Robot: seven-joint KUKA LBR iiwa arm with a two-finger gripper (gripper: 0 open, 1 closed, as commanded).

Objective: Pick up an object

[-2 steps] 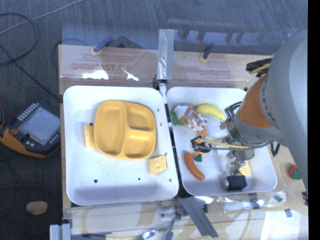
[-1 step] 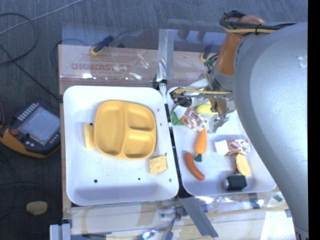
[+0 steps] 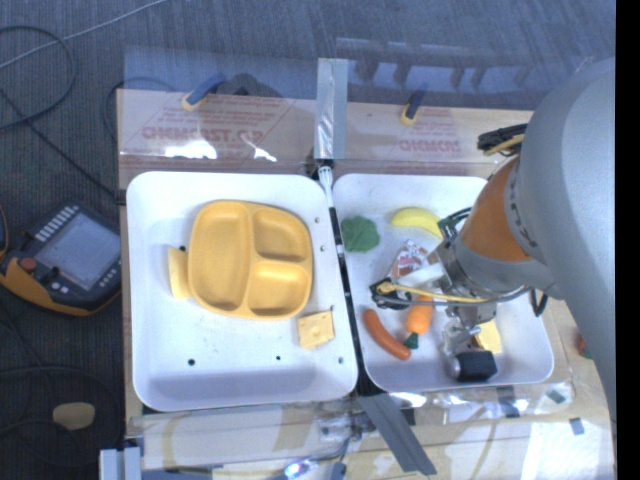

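We are looking down at the gripper [image 3: 461, 342], which is hanging low over the near right part of the right bin [image 3: 425, 380], and we cannot tell whether it is released or clenched, nor can we see anything held in it. The closest candidate is the small orange carrot [image 3: 420, 318], which is lying just beside the gripper on its left, near the red sausage [image 3: 386, 334] and apart from the banana [image 3: 415, 220], the green piece [image 3: 360, 233] and the crumpled packet [image 3: 410, 262] further back in the same bin. We are judging the carrot to be a light toy, probably hollow plastic, stiff enough to take a firm squeeze but smooth and tapered, so it is likely to slide out toward its thin end. We are therefore thinking of taking hold across its thicker middle, closing across the short axis rather than along its length. The sausage is looking similarly light and slick, and its curve is making a centred grip matter. In the left bin [image 3: 230, 360], the yellow plate [image 3: 250, 258] and the cheese wedge [image 3: 316, 329] are lying flat and well apart from the gripper, and both are looking harder to get under.
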